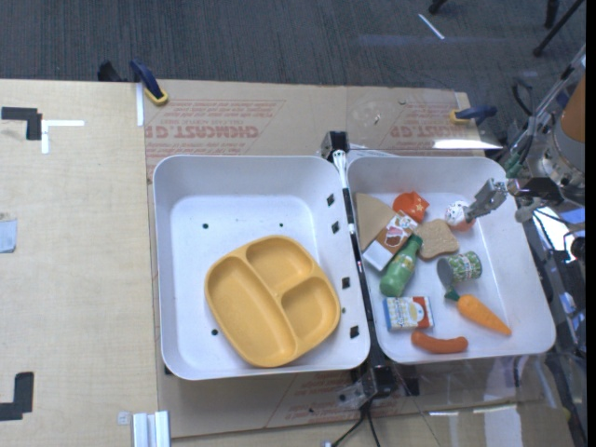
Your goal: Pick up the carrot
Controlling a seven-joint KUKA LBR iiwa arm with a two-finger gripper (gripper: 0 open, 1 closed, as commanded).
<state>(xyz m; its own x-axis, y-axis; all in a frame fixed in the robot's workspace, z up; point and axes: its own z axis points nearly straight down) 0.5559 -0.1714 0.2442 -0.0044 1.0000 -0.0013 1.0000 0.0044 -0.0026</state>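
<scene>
The carrot [482, 313] lies in the right bin [521, 250], at about 4 o'clock from the middle of that bin, near the right wall. Its green top points to about 10 o'clock and its orange tip to about 4 o'clock. Nothing touches it from above.

At 11 o'clock from the carrot, just beside its green end, lies a small green can [463, 267] on its side. At 8 o'clock from the carrot is a red sausage [440, 344], close to the front wall of the bin. At 9 o'clock is a small carton [408, 314] with blue and red print. Further to 10 o'clock lies a green bottle [401, 270], and above it a slice of brown bread [438, 240], a red and white packet [396, 234] and a red tomato [411, 204]. A white die [455, 214] with dots is at 12 o'clock from the can.

The gripper [487, 198] is at about 1 o'clock in the right bin, just beside the die and well apart from the carrot. If the fingers are parted or closed, I cannot tell, and no object is seen between them.

The left bin [177, 250] bears a yellow divided plate [271, 298], towards 5 o'clock of its middle
</scene>
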